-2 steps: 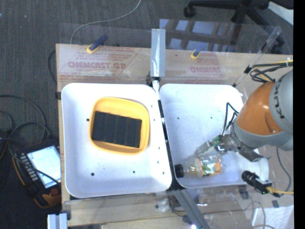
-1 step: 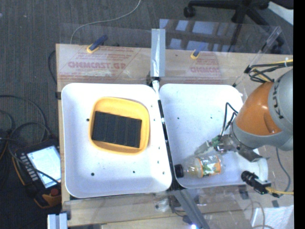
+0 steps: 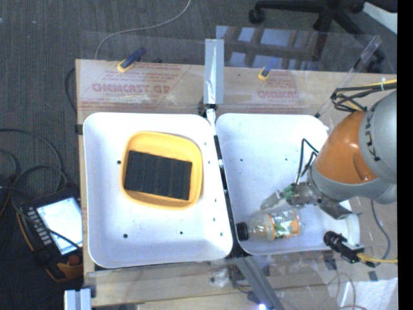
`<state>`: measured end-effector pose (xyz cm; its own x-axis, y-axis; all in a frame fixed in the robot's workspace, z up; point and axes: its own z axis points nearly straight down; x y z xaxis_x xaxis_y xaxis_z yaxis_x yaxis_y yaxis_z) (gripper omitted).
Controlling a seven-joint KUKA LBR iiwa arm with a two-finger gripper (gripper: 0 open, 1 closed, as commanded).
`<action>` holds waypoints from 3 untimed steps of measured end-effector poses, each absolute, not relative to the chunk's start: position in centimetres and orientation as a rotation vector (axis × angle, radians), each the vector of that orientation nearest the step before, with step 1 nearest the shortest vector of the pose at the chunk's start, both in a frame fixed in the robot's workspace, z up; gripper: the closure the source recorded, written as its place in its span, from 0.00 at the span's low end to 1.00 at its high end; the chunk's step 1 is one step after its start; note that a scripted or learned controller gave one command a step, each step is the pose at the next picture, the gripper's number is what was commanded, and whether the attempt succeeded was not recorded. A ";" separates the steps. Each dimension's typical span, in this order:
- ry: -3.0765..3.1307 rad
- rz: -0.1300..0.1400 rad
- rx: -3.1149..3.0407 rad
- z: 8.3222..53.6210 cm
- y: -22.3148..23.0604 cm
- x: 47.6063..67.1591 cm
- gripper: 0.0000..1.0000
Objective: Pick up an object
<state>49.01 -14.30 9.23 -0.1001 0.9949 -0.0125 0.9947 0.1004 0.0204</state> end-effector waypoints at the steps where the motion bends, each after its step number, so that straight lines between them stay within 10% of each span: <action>1: 2.312 0.012 2.095 9.2 -14.3 49.0 0.00; 2: 2.318 0.018 2.094 10.2 -14.0 49.2 1.00; 3: 2.319 0.018 2.094 10.2 -14.0 49.2 0.00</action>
<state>49.19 -14.04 10.18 -0.1014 0.9948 -0.0051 0.9946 0.1015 0.0199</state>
